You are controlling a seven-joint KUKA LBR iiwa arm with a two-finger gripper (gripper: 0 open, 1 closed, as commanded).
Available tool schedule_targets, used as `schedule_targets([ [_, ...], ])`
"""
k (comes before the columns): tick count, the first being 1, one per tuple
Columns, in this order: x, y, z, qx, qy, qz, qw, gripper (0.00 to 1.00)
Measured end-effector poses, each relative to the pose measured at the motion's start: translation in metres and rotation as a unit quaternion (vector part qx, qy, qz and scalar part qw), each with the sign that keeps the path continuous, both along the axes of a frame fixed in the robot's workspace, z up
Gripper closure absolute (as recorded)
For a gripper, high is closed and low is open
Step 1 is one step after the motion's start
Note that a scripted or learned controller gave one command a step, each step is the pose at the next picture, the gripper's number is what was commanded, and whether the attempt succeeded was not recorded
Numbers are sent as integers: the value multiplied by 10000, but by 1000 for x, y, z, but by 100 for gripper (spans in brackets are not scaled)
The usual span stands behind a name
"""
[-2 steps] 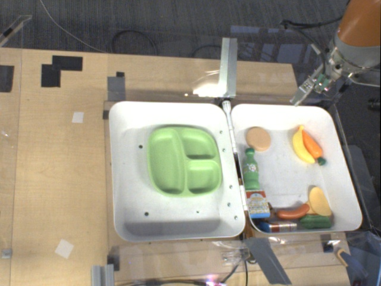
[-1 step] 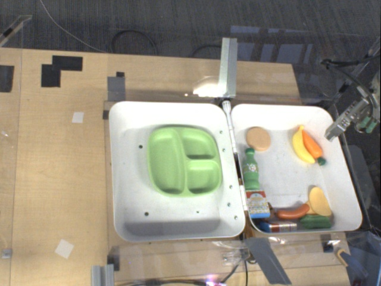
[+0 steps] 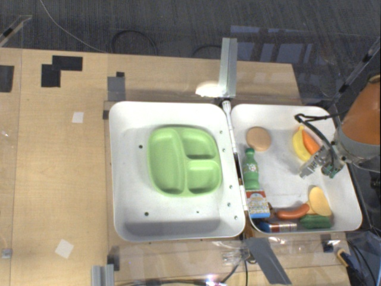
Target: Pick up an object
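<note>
My gripper (image 3: 319,168) hangs over the right side of the right bin (image 3: 280,180), coming in from the right on the grey arm with its orange band (image 3: 364,119). Its two fingers stand apart, open, with only bare white bin floor between them. Just above it lie a yellow banana (image 3: 299,145) and an orange carrot (image 3: 309,140). Below it rests a yellow oval piece (image 3: 319,201). A tan round bun (image 3: 258,137), a green bottle (image 3: 250,169) and a reddish sausage (image 3: 292,211) lie further left and lower.
A small red, white and blue carton (image 3: 258,204) sits below the bottle, and a green vegetable (image 3: 315,221) lies in the bottom right corner. The left bin (image 3: 128,177) holds a green divided plate (image 3: 183,159). A metal divider post (image 3: 228,64) stands behind the bins.
</note>
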State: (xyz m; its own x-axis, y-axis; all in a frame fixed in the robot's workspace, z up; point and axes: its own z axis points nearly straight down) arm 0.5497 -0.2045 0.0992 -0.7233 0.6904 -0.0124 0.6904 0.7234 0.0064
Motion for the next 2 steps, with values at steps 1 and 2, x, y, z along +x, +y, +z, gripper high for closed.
schedule_targets([
  [1, 52, 31, 51, 11, -11, 60, 10000, 100],
  [2, 59, 69, 119, 17, -18, -330, 9995, 100],
])
